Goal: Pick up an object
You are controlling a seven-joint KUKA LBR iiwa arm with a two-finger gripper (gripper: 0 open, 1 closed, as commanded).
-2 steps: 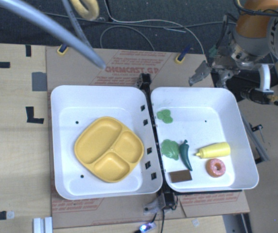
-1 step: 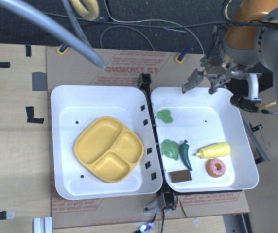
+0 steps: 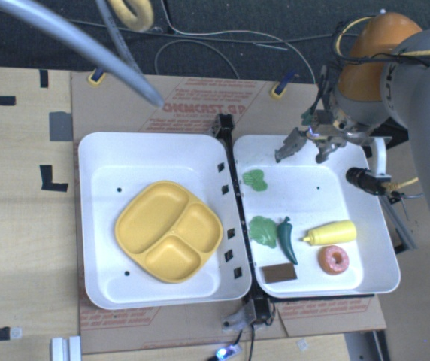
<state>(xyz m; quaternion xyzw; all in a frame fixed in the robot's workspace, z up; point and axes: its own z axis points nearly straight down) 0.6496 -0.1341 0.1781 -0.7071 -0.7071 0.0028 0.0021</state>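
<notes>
Above right bin's far edge, claw spread open, holding nothing, green leaf just below-left.

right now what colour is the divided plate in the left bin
Yellow, seen in the camera view.

Even, bright overhead light, faint shadows, slightly soft focus, blurred foreground pole.

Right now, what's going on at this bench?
A KUKA arm reaches in from the right, its gripper open above the far edge of the right bin, holding nothing. That bin holds a small green piece, a leafy green piece, a dark green pepper, a yellow bottle, a pink donut and a brown block. The left bin holds a yellow divided plate. No pick yet.
</notes>
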